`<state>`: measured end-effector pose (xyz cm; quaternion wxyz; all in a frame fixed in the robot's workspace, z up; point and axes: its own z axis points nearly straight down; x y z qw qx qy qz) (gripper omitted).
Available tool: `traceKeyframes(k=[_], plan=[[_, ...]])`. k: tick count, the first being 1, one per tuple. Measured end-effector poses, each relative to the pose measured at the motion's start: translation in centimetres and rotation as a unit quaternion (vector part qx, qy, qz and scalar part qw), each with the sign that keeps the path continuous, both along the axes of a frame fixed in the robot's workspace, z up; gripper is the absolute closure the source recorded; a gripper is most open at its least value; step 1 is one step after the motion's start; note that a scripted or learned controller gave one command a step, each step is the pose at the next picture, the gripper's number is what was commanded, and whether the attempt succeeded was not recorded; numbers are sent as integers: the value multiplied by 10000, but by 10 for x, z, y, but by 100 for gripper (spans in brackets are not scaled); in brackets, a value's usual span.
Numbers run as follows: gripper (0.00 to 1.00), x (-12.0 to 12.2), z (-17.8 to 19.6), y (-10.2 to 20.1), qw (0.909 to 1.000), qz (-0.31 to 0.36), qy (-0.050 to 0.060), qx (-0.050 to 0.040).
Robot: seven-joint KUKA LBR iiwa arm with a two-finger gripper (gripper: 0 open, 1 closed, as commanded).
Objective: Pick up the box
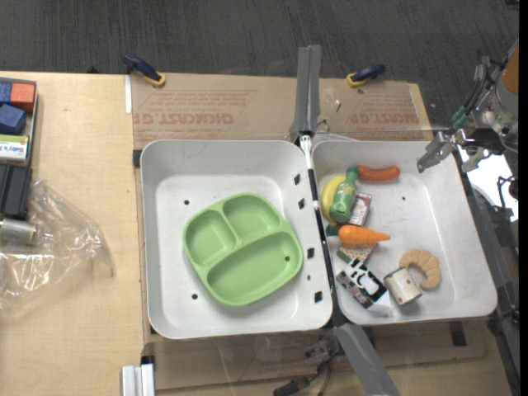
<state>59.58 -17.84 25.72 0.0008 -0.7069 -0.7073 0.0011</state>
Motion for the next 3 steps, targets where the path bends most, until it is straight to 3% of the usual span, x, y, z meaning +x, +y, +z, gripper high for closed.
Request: traceKeyframes(k=[1,2,3], plan=[[0,-32,-41,-44,9726,2326,-5,7],[100,-32,-32,-44,9728,2318,-14,2],[100,-81,-19,-17,9200,3920,-18,3]])
